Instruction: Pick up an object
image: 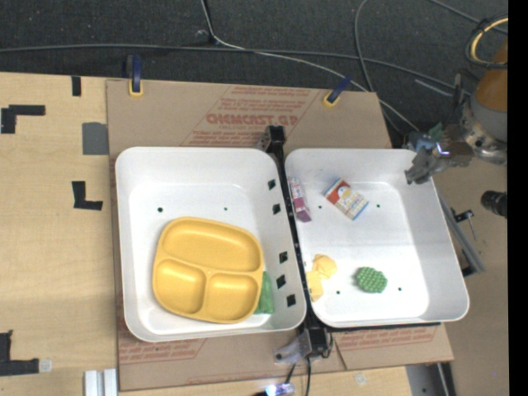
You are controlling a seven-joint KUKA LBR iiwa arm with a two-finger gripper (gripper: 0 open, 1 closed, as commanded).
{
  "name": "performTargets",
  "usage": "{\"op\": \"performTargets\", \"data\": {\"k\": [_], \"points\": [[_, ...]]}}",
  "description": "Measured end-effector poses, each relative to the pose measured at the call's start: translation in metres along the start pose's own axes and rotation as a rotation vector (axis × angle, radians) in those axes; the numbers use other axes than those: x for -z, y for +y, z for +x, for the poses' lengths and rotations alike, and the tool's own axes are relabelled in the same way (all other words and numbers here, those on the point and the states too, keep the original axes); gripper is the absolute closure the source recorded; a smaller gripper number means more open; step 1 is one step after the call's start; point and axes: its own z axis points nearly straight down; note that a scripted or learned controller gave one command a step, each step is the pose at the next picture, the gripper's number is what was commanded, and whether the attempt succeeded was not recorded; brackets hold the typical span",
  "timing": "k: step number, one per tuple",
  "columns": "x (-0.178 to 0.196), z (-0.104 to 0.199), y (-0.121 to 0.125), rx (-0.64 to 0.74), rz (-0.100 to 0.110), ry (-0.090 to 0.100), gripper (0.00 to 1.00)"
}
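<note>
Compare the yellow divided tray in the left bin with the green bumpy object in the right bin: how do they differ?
The yellow tray is far larger than the green bumpy object, covering much of the left bin, while the green object takes a small spot near the right bin's front. The tray is smooth, flat and has compartments; the green object is rounded and knobbly. Both lie untouched by the gripper.

Gripper (422, 165) over right bin (429, 246) far corner; yellow tray (206, 266) in left bin (190, 172).
</note>
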Motion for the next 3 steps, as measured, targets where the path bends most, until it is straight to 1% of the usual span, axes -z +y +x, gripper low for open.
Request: {"op": "performTargets", "data": {"k": [1, 2, 3], "points": [[0.007, 0.058, 0.000, 0.005, 0.004, 0.003, 1.00], [-0.006, 0.111, 0.001, 0.005, 0.007, 0.003, 1.00], [-0.004, 0.157, -0.003, 0.004, 0.006, 0.003, 1.00]]}}
